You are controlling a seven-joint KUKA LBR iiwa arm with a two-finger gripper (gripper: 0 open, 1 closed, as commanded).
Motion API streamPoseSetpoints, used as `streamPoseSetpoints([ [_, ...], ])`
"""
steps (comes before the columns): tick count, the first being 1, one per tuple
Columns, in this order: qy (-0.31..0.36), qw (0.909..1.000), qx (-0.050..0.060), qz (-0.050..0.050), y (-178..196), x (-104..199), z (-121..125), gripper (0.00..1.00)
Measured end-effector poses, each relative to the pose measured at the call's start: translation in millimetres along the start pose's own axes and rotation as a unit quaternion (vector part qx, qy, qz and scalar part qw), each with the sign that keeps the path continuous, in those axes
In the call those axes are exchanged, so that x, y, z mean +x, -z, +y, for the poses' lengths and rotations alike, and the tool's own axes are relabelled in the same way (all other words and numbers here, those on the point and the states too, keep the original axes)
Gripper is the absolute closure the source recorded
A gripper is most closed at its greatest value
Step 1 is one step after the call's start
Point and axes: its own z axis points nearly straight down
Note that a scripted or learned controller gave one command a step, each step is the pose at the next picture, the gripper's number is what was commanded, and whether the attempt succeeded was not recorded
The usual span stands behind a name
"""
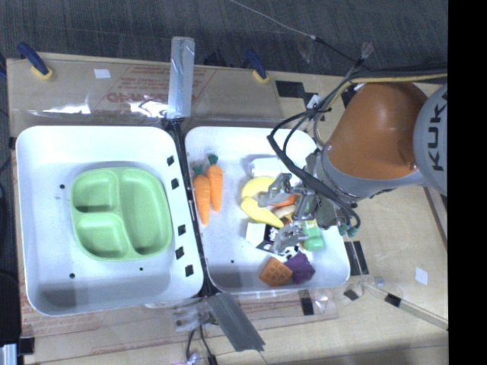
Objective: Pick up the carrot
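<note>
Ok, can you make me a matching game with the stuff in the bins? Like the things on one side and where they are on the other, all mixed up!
Things:
1. green plate
2. carrots
3. banana
4. purple grapes

Places:
A. by the left wall of the right bin
B. in the left bin
C. near the front edge of the right bin
D. in the middle of the right bin, just left of the gripper

Right pairs: 1-B, 2-A, 3-D, 4-C
</note>
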Motion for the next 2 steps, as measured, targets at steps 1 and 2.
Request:
streamPoseSetpoints([
  [1,0.113,0.9936,-0.001,-0.003,-126,-100,17,0.0],
  [2,-0.001,1.0,0.0,-0.009,-133,-98,28,0.0],
])
